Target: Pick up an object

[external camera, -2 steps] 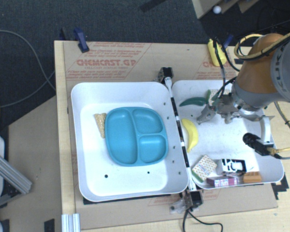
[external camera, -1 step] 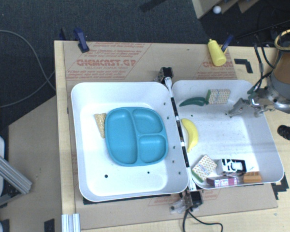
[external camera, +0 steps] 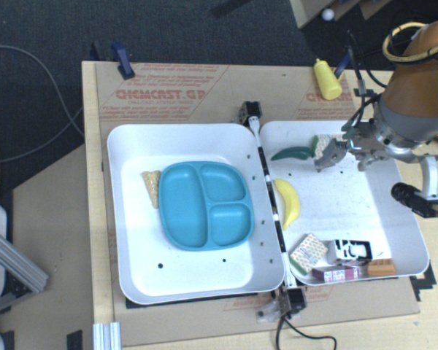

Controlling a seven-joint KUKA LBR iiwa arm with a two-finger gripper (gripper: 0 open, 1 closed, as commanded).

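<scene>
My gripper (external camera: 344,159) hangs over the back of the right bin (external camera: 394,228), its two fingers spread apart with nothing between them, so it is open. A small speckled pale object (external camera: 322,145) lies just beside the left fingertip (external camera: 325,160), next to a green pepper-like piece (external camera: 293,153). A yellow banana (external camera: 288,202) rests along the bin's left wall. At the front of the bin lie a checkered packet (external camera: 308,252), a black-and-white item (external camera: 352,249), a purple box (external camera: 334,273) and a brown block (external camera: 380,267).
The left bin (external camera: 131,254) holds a blue divided plate (external camera: 204,204) and a tan cracker-like piece (external camera: 152,186) at its left edge. A yellow clamp handle (external camera: 326,80) and a blue clamp (external camera: 122,60) sit on the bench behind the bins.
</scene>
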